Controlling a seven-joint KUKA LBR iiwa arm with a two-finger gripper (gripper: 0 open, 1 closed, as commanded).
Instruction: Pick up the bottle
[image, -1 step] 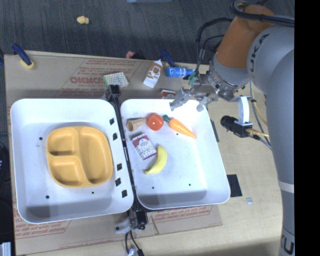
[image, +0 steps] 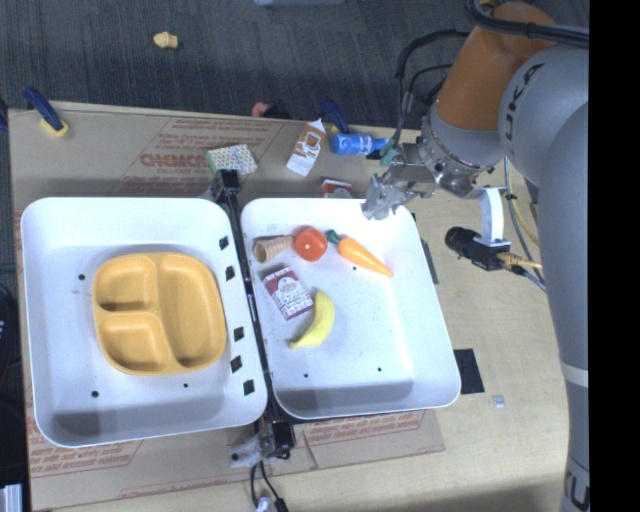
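Note:
A small blue bottle (image: 352, 144) lies on its side on the cardboard behind the right bin (image: 430, 350), outside it. My gripper (image: 379, 205) hangs over the far right rim of that bin, a little in front of and to the right of the bottle. Nothing shows in its grip. The grey arm with its orange band (image: 490, 60) reaches in from the upper right.
In the right bin lie an ice cream cone (image: 270, 246), a tomato (image: 310, 243), a carrot (image: 362, 255), a red box (image: 288, 293) and a banana (image: 315, 322). The left bin (image: 40, 300) holds a yellow divided plate (image: 160, 312). A small carton (image: 307, 148) lies beside the bottle.

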